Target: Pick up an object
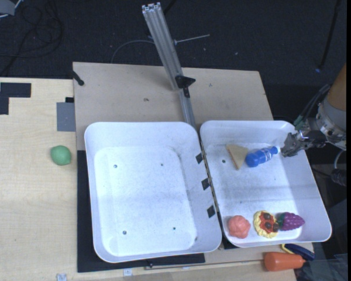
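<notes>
The right bin holds a blue bottle lying on its side, its pale cap pointing right. A tan wedge lies just left of the bottle, touching it. Near the bin's front edge sit a pink ball, a yellow and red toy and a purple grape bunch. My gripper hangs at the bin's right rim, just right of the bottle's cap. Its fingers are too small and dark to read.
The left bin stands beside the right one, joined by black clips. A green ball rests on the bench at far left. An orange carrot toy lies outside the right bin's front edge. A metal rail rises at the back.
</notes>
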You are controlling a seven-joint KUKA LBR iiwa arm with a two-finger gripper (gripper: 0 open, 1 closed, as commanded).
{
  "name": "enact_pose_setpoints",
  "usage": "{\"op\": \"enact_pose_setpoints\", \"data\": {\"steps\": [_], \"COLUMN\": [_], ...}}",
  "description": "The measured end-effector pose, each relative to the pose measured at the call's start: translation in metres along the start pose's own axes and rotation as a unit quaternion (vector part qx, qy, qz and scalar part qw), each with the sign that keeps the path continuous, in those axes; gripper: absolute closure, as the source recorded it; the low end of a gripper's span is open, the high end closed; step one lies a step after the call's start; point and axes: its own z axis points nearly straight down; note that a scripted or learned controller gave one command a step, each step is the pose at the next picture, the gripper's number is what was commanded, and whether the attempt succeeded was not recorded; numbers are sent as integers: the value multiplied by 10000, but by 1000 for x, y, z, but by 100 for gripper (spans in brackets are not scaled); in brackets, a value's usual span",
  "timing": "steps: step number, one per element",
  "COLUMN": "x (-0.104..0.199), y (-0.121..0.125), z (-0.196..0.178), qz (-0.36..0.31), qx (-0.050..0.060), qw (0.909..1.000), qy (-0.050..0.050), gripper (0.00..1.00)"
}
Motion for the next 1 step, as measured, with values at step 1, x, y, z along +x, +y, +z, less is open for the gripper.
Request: {"op": "enact_pose_setpoints", "data": {"steps": [1], "x": [50], "y": [2], "z": [-3], "qz": [-19], "qx": [6], "qw": [10000], "qy": [7], "gripper": [100]}}
